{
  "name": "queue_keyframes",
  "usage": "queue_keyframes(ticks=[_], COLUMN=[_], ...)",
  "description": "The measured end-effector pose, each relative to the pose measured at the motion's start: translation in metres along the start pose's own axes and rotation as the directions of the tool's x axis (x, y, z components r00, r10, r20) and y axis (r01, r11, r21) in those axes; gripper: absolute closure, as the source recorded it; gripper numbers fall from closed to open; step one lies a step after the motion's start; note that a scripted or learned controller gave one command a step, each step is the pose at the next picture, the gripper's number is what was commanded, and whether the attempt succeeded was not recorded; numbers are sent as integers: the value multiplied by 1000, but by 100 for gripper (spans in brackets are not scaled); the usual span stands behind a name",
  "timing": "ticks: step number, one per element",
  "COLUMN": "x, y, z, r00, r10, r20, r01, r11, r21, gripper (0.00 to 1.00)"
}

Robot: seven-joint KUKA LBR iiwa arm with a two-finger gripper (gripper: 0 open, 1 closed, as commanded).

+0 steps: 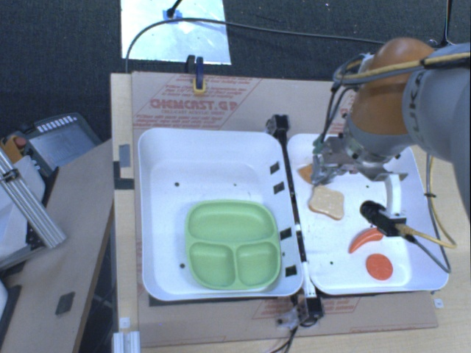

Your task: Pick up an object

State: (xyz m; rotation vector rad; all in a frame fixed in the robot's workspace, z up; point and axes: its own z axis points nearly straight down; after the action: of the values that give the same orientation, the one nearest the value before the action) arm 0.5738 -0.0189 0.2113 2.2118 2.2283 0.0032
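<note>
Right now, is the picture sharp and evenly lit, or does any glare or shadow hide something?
In the camera view the bins are evenly lit and mostly sharp; the green tray, toast slice and red disc read clearly. The shiny sheet behind the bench glares bright. The gripper lies in the arm's shadow and is slightly soft, hiding detail there.

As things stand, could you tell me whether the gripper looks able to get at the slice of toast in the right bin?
Probably yes: the gripper hovers just above the slice of toast, and nothing lies between them.
</note>
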Motion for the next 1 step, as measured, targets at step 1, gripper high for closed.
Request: queue_keyframes(ticks=[1], x=[52], y=[12], z=[-13], r00=[1000], r10=[-2], r20=[-2], r01=[2], r11=[1000], r21=[0], gripper=[100])
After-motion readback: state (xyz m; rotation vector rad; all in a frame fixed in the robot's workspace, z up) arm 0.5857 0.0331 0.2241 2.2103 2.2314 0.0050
